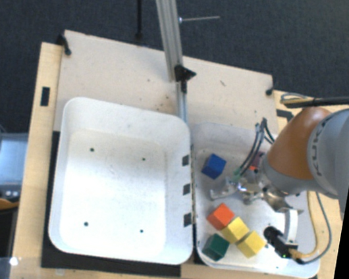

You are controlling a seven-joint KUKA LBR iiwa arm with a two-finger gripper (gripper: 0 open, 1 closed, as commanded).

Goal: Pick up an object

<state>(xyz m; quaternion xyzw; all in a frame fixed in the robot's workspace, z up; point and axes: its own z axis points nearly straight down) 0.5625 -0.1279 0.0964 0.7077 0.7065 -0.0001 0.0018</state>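
Honestly, nothing's picked up yet. Nearest me, the green, two yellow and orange cubes all sit loose in the right bin. Just behind them the pincer hangs low with nothing visibly in it; can't tell how wide it's open. Blue cube sits beyond, untouched.
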